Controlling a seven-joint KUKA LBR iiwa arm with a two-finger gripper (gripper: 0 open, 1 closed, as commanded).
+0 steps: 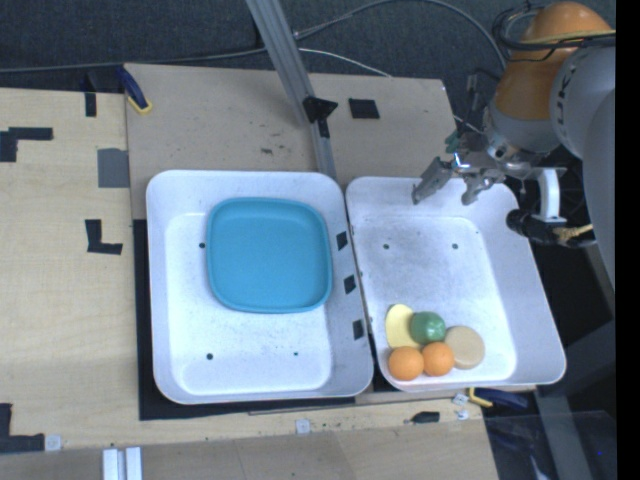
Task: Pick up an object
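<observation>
Orange ball [405,364] near corner, right bin [500,268] | looks light, smooth; you'd pinch across its middle | end effector [447,187] spread, empty, at far rim

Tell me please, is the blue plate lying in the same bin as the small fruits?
No, the blue plate lies in the left bin, while the small fruits cluster in the right bin.

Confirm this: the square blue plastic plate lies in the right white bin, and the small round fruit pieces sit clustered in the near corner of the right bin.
Wrong on one count. The camera view shows the square blue plastic plate in the left white bin, not the right one. The small round fruit pieces do sit clustered in the near corner of the right white bin.
</observation>
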